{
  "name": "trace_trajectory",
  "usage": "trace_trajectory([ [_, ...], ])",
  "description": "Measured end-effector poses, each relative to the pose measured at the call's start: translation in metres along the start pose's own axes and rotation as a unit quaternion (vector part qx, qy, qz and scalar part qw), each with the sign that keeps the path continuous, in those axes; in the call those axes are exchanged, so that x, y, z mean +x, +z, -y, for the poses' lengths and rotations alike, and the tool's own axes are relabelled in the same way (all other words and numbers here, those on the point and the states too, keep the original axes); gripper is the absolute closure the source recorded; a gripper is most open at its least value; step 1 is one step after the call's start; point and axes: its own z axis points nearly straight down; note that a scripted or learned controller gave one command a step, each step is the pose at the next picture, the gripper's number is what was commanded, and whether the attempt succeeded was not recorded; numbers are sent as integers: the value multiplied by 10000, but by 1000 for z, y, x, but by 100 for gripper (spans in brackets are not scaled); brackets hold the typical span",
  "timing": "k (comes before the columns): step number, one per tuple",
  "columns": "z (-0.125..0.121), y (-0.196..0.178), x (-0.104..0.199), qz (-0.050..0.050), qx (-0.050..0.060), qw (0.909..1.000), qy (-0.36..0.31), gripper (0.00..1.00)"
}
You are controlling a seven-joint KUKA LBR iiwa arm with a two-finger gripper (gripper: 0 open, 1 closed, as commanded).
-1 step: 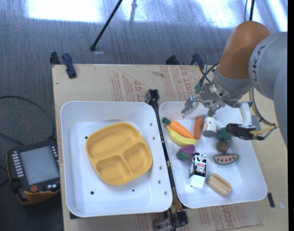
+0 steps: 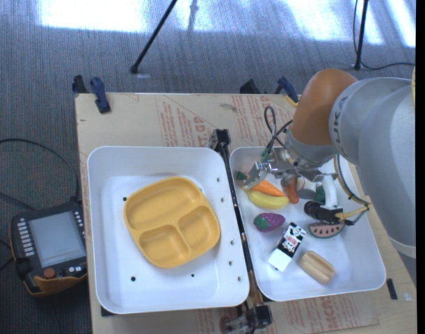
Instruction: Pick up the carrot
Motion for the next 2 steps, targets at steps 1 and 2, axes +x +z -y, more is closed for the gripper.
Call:
trace_trajectory([
  [1, 1, -10, 1, -28, 51, 10000, -1, 100],
  [2, -2, -100, 38, 5, -8, 9853, -1709, 100],
])
